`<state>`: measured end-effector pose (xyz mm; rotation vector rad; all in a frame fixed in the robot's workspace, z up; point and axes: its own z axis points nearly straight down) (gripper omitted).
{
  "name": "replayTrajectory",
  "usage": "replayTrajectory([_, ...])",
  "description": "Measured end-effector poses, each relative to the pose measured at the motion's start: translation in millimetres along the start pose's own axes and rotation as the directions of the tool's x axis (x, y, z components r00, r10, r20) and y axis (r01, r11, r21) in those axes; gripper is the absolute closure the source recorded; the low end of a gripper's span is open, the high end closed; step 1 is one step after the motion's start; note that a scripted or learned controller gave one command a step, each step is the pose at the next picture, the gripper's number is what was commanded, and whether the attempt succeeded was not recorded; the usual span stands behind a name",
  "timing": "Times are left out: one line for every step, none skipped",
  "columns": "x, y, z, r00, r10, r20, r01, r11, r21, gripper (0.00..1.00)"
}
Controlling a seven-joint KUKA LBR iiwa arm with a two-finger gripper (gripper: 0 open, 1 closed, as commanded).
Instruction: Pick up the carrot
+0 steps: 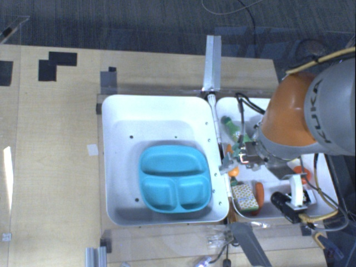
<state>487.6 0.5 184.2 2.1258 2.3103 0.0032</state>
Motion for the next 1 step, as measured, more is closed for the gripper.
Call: replayTrajectory([0.5,2.2,-11.1,1.000,-0.004,0.000,0.004,1.000,-0.006,1.00])
